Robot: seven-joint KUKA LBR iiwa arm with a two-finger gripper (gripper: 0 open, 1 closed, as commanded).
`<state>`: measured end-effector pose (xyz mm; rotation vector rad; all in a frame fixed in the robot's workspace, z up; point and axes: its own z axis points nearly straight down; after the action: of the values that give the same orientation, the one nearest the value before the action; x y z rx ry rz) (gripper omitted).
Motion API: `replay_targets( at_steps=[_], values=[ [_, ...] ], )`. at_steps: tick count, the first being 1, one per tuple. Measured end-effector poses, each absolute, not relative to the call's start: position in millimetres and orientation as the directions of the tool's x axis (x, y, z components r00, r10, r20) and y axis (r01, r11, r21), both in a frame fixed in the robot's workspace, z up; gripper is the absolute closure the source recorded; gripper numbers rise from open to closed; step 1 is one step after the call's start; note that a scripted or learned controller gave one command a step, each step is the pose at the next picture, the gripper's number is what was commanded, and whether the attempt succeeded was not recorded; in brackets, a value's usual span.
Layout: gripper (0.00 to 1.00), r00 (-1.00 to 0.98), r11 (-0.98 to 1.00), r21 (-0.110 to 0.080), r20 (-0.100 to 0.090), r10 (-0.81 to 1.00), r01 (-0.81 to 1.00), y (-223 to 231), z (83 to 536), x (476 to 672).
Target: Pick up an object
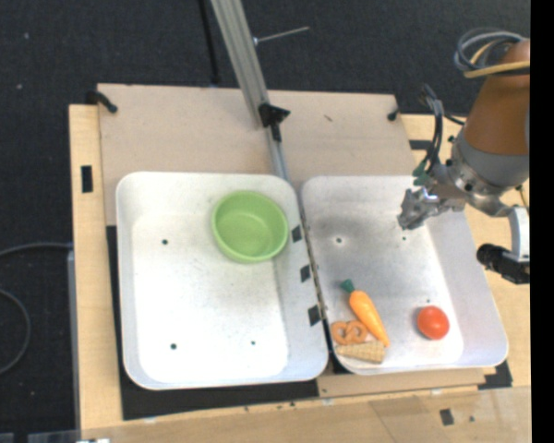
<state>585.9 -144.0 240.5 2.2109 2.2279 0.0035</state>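
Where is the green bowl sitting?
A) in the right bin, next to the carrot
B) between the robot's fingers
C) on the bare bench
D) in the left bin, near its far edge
D: the green bowl rests in the left bin, toward its far edge; the carrot lies in the right bin.

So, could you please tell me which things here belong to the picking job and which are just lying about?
Job:
claw
carrot
tomato
pretzel
cracker
green bowl

Lying about:
metal rail
left bin
right bin

Glossy green plastic bowl [249, 227]; scuffed matt white bins [166, 358].
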Motion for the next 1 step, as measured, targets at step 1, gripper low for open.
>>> replay_targets(
  at_steps=[1],
  values=[
    [1.00,-0.008,0.008,0.004,0.000,1.000,1.000,-95.0,238.7,606.9]
  ],
)
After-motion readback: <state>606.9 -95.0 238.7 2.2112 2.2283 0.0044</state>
